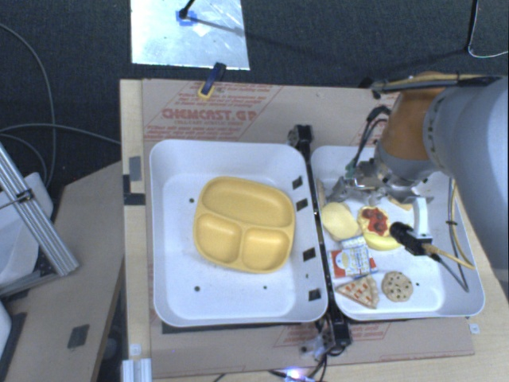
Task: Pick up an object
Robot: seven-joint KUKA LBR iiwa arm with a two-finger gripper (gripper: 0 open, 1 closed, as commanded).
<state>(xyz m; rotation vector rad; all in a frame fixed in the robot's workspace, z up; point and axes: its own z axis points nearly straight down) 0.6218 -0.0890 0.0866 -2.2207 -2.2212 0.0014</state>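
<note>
Toy food [362, 245] lies in the right bin [453, 293], beside your yellow tray [242, 223].
You see the gripper [374, 188] low over the bin's far end, just above the yellow lump [339, 220]; whether it grips anything, you cannot tell.

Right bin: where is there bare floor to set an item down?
In the shallow white right bin, bare floor lies right of the chocolate-chip cookie, toward the far-right wall. The middle is crowded: pizza slice, small carton, yellow lump, and gripper.
</note>
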